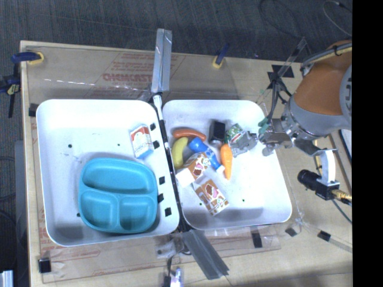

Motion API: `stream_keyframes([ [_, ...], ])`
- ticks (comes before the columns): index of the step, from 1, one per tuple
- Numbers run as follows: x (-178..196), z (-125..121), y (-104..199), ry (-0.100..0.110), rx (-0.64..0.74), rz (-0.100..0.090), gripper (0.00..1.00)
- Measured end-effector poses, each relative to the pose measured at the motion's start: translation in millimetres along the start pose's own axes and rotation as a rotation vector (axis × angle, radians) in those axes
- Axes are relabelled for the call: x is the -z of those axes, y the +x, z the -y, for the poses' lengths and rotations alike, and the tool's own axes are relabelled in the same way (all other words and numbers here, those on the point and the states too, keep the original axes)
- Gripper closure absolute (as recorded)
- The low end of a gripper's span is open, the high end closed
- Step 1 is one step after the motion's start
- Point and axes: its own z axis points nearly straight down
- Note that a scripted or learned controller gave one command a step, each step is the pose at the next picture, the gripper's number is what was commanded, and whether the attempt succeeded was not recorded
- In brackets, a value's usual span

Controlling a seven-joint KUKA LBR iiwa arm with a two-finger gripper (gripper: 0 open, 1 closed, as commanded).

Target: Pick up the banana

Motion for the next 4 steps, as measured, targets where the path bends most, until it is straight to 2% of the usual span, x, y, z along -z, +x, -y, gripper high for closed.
stream_keyframes([
  [1,3.2,12.1,-7.6,0.0,0.032,-0.001,0.0],
  [2,-107.9,18.6,72.9,0.002,-0.341,0.0,0.0],
  [3,-107.8,18.6,72.6,0.001,-0.342,0.0,0.0],
  [4,-151.0,-22.5,84.7,-0.027,-0.219,-0.002,0.0],
])
